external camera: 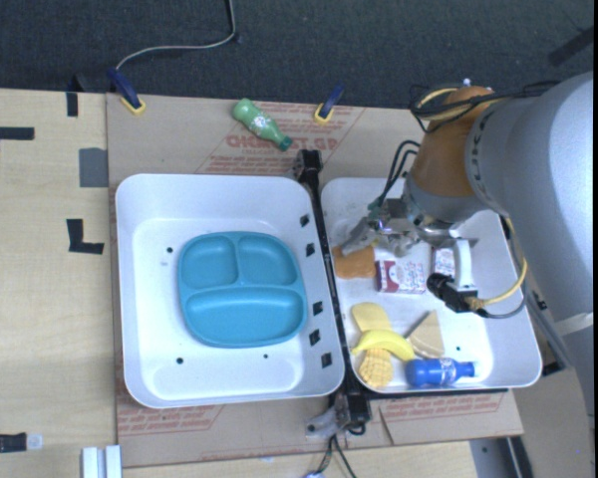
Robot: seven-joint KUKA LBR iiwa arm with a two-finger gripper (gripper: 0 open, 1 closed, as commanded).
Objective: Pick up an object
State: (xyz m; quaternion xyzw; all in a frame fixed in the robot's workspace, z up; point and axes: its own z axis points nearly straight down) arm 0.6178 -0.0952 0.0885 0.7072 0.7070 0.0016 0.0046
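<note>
Orange-banded arm's end effector (pixel 371 235) hovers just above the toast slice (pixel 355 264).

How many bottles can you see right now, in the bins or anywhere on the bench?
2. A green bottle lies on the cardboard behind the bins, outside both. A blue bottle lies at the right bin's front edge. The arm may hide more.
</note>
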